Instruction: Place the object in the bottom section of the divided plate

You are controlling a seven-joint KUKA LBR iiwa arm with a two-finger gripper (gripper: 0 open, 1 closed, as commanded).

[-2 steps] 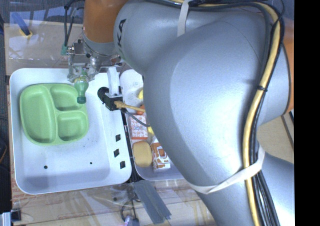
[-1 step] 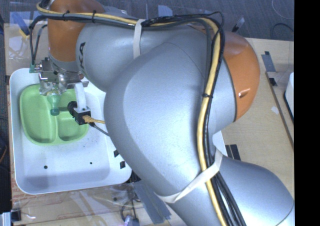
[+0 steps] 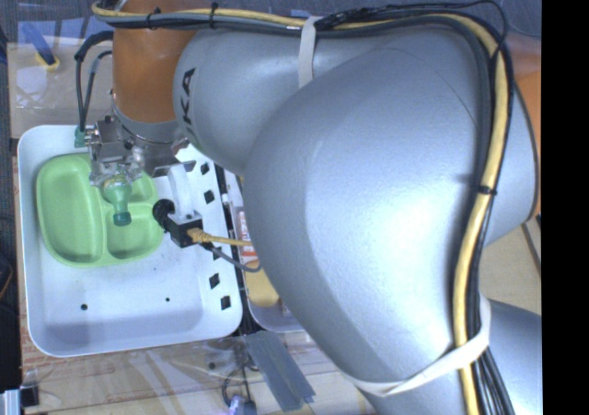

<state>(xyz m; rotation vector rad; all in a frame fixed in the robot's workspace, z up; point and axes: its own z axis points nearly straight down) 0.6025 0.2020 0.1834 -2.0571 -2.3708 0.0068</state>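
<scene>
A light green divided plate (image 3: pixel 66 211) lies in the left part of the left white bin (image 3: pixel 120 312). It has one long section on its left and two smaller ones on its right. My gripper (image 3: pixel 119 201) hangs under the orange wrist band, over the plate's right side. It is shut on a small teal, partly see-through object (image 3: pixel 121 215) that points downward. The object's tip stands over the ridge between the two small sections, near the lower one (image 3: pixel 138 236). Whether it touches the plate I cannot tell.
A black plug with a yellow cable (image 3: pixel 184 231) juts from the wrist just right of the plate. The grey arm (image 3: pixel 368 183) covers nearly all of the right bin. Bare white bin floor lies below the plate. A wooden bench edge (image 3: pixel 138 363) runs along the front.
</scene>
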